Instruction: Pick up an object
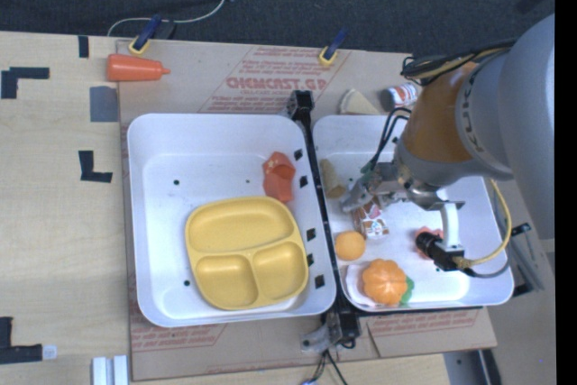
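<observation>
Packet [371, 223], small, red and white, lies in the right bin [347, 138] about mid-bin toward its left side. Its print is too small for me to read. Gripper [362, 194] sits right over the packet's upper edge, close or touching. I can't tell which, and I can't tell if it is open, closed or clamped on anything. The arm [469, 122] comes in from the right over the bin's far half. An orange ball [350, 244] is just below-left of the packet, near it. An orange fruit [385, 281] with a bit of green under it sits at the bin's near edge. A brownish lump [334, 185] lies by the bin's left wall, unclear what it is. The left bin [180, 162] holds a yellow divided plate [248, 252] in its near half and a red cup [279, 176] tipped by the right wall. Both bins rest on a cardboard sheet [225, 59] with red printing that I read as "CHEMCAST GP". Behind the right bin is a small bottle [398, 95] with a red-and-white label I can't read. An orange cone [135, 68] lies on its side at the sheet's far left corner, and a clamp [144, 38] is just behind it.
</observation>
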